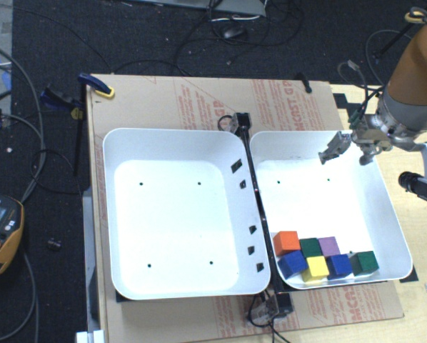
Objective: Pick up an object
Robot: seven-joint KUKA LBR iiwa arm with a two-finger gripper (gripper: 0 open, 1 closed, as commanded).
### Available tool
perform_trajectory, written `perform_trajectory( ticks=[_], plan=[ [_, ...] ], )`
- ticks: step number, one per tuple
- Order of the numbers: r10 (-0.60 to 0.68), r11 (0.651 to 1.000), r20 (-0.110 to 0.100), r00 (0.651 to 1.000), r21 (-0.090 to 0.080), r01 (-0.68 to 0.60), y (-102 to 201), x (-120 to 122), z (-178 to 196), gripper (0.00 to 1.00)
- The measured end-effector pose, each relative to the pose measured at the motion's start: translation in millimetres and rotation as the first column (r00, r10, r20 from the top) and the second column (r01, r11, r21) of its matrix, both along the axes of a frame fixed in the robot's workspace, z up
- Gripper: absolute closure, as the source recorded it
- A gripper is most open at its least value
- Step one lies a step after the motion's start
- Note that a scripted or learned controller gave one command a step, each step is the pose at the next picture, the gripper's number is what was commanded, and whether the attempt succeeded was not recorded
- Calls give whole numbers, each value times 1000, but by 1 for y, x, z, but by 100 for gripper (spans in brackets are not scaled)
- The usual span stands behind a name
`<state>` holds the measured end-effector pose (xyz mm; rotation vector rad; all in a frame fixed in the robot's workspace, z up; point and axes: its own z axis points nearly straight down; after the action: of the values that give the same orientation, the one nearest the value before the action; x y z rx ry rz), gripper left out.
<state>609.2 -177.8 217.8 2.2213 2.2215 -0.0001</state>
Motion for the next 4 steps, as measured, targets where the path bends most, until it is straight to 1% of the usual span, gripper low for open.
perform_trajectory(
  ticks=[1,2,3,4],
  plan=[
    [1,1000,0,1000,1,-1,24,-14,0,0],
    [2,1000,-1,1000,1,-2,43,4,-11,0],
    [4,1000,1,1000,1,-4,90,-6,4,0],
    [3,1000,5,1000,0,-3,114,7,61,0]
  ],
)
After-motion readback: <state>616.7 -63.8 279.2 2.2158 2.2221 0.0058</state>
